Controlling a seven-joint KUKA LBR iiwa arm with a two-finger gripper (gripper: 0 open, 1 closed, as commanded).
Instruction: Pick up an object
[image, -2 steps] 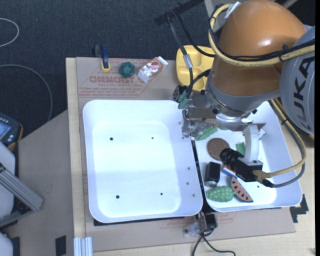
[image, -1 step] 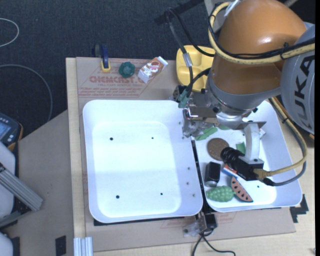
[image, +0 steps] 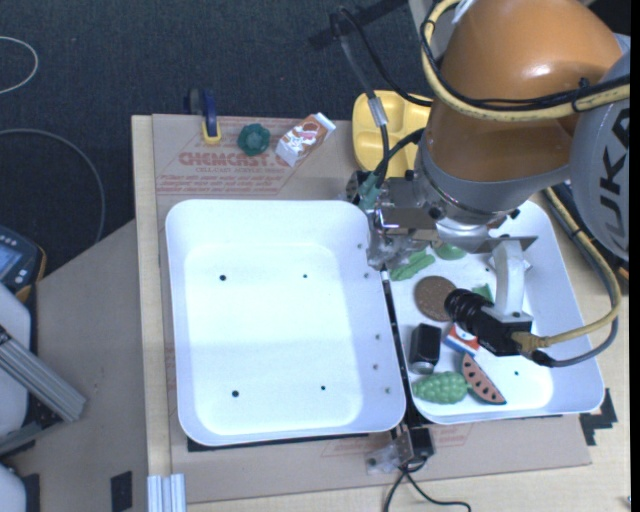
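1. We see the hand (image: 400, 232) low over the right bin's (image: 570, 390) left edge; its grip we cannot tell.
2. Candidates crowd there: green piece (image: 411, 267), brown disc (image: 436, 296), black block (image: 425, 345).

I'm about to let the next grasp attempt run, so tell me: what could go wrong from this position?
1. The objects are packed tight in the right bin: the brown disc, black block, green bumpy piece and watermelon slice nearly touch, so a grasp may catch two or nudge its neighbours.
2. The arm hides the bin's far part, so a pick there is hard to check.
3. The green piece lies by the bins' divider; the fingers could strike the rim.
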